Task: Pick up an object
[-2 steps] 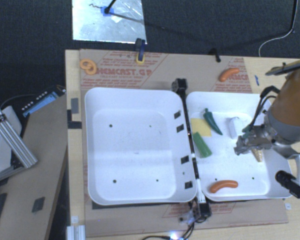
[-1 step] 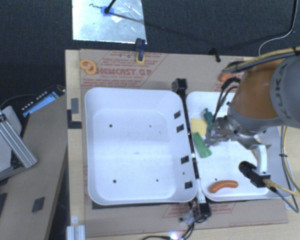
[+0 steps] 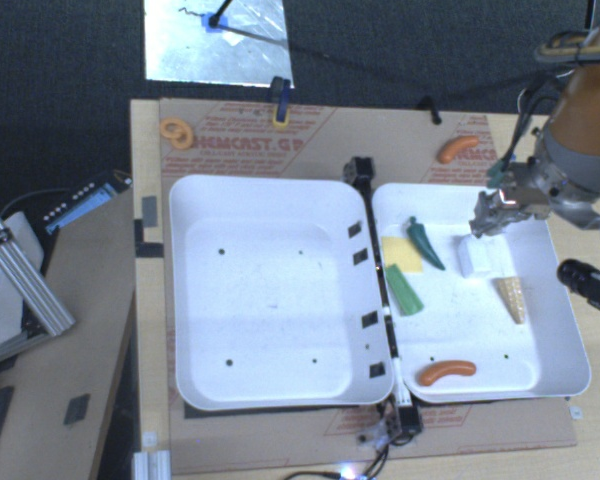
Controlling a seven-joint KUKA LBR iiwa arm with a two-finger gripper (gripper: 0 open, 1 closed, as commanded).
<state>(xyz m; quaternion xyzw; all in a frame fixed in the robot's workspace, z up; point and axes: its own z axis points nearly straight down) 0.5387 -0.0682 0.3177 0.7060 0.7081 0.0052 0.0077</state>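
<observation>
We cannot tell whether the gripper (image 3: pixel 488 218) has its fingers apart or together; they blur into a grey mass over the far part of the right bin (image 3: pixel 560 368). Nothing visibly sits between them. Just below the tips lies a white block (image 3: pixel 473 258), perhaps touching them, though the view is too soft for us to be sure. Near it we see a cream cone (image 3: pixel 511 298), and further left a dark green pepper (image 3: pixel 424 243), a yellow piece (image 3: pixel 403 255) and a lighter green piece (image 3: pixel 402 291). An orange sausage (image 3: pixel 446 371) rests at the bin's near edge. Another orange sausage (image 3: pixel 457 149) lies on the cardboard (image 3: pixel 310 133) beyond the bin, and the left bin (image 3: pixel 270 288) sits alongside
</observation>
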